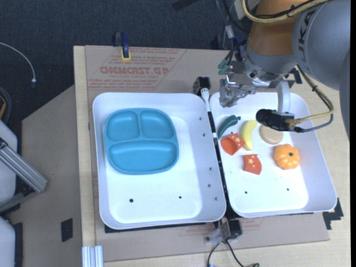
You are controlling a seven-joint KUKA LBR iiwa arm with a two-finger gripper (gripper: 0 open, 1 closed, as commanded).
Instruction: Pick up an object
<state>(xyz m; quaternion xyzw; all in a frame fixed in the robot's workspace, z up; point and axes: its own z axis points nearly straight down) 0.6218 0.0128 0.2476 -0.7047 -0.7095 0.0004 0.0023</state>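
I count two shallow white bins. The left bin (111, 204) holds one blue plastic tray (142, 141) with three sections. The right bin (278, 202) holds six toys near its far edge: a green pepper (227, 124), a yellow banana (248, 134), two red pieces (231, 143) (252, 164), an orange pumpkin (287, 156) and a tan round piece (271, 135), half hidden. My gripper (232, 93) hangs over the right bin's far left corner, holding nothing; I cannot tell how its jaws stand.

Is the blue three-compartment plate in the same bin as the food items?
No, the blue three-compartment plate lies in the left white bin, while the orange pumpkin and the other foods lie in the right white bin.
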